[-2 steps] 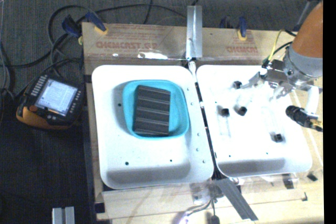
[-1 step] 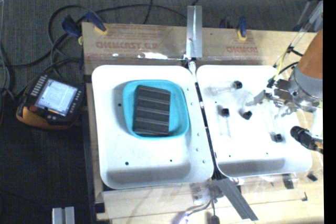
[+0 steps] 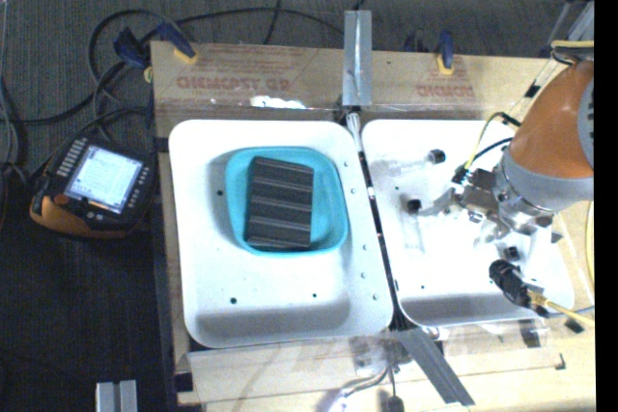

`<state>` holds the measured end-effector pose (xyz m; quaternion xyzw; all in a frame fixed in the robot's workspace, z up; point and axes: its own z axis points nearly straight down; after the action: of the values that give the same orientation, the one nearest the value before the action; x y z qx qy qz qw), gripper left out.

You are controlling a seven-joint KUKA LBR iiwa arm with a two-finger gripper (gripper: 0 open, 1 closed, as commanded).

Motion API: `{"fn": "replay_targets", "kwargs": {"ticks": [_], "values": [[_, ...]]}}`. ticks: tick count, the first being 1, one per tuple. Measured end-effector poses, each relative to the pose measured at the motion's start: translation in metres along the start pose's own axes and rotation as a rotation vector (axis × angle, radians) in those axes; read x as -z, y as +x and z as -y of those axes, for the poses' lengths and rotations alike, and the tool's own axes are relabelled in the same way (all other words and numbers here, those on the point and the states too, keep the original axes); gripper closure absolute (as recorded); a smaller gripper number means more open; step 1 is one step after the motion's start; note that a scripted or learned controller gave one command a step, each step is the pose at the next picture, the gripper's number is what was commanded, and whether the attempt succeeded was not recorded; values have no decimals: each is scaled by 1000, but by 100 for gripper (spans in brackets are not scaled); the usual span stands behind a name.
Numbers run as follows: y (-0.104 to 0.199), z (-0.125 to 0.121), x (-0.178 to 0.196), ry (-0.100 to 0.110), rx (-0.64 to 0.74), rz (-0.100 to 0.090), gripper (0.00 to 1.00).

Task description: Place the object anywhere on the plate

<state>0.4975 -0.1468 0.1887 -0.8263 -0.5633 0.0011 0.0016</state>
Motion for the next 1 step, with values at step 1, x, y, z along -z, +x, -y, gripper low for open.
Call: {"fn": "replay_targets", "kwargs": {"ticks": [1], "values": [[-67, -11, 10, -3, 361, 1, 0]]}}
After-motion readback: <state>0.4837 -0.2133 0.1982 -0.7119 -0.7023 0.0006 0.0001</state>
